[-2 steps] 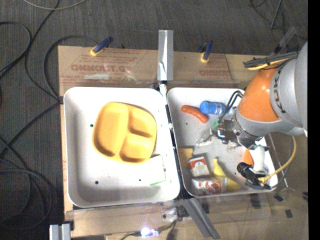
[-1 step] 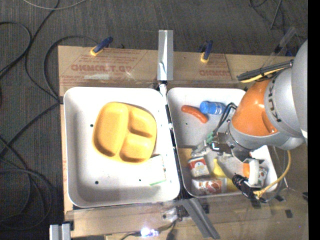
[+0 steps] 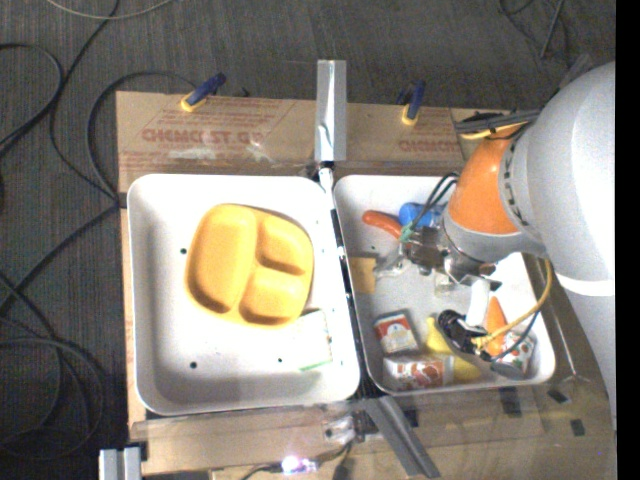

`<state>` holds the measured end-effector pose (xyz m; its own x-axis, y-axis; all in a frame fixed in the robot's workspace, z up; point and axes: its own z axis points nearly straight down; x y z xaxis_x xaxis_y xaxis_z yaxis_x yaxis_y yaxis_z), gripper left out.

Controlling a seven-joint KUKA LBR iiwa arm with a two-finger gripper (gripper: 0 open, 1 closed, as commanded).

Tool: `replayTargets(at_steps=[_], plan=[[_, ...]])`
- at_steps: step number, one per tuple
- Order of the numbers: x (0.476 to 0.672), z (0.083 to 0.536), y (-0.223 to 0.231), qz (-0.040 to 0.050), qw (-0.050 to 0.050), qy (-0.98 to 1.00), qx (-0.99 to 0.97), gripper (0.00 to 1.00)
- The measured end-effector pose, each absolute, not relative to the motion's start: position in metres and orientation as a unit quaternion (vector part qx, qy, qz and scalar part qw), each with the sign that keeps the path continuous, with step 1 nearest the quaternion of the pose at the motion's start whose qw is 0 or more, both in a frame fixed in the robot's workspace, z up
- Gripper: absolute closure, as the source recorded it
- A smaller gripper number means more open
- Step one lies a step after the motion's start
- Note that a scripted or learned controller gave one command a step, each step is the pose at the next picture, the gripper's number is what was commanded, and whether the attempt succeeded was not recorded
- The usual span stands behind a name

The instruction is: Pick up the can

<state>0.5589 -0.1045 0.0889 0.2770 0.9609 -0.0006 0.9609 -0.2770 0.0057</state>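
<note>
One can on its side, long axis left-right, near front wall of right bin | gripper hangs behind it | jaws' state: can't tell, too murky

- I saw a yellow tray lying in the left bin.
- My arm hung over the right bin, its gripper low among the clutter.
- A red-labelled can lay on its side by the near wall, apart from the gripper.
- A small carton sat just above the can.
</note>
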Motion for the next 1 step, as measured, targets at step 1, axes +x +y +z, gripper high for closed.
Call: replayTargets(at_steps=[1], plan=[[0.6435,0.0883,-0.0967,0.0005,0.004,0.589,0.808,0.00]])
